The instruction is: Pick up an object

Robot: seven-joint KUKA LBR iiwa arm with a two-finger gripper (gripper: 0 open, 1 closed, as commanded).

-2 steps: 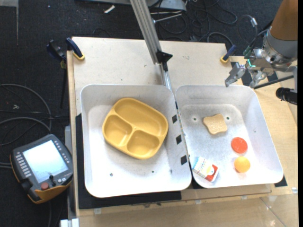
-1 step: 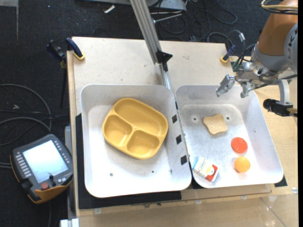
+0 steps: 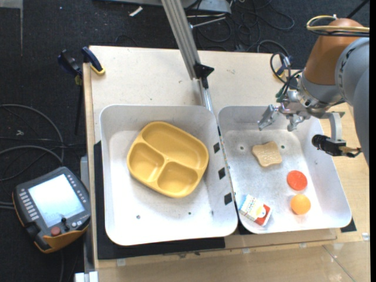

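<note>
Hovering at the right bin's [image 3: 329, 216] twelve o'clock edge, the jaws [image 3: 281, 117] look spread open and hold nothing. Nearest target is the toast [image 3: 268, 154], just toward six o'clock from them. A good pick likely means centring over it, descending straight, then closing across its narrow sides.

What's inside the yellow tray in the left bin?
The yellow tray shows three compartments with nothing in them. It lies flat in the left bin, covering the bin floor beneath it, so anything under it cannot be seen.
</note>
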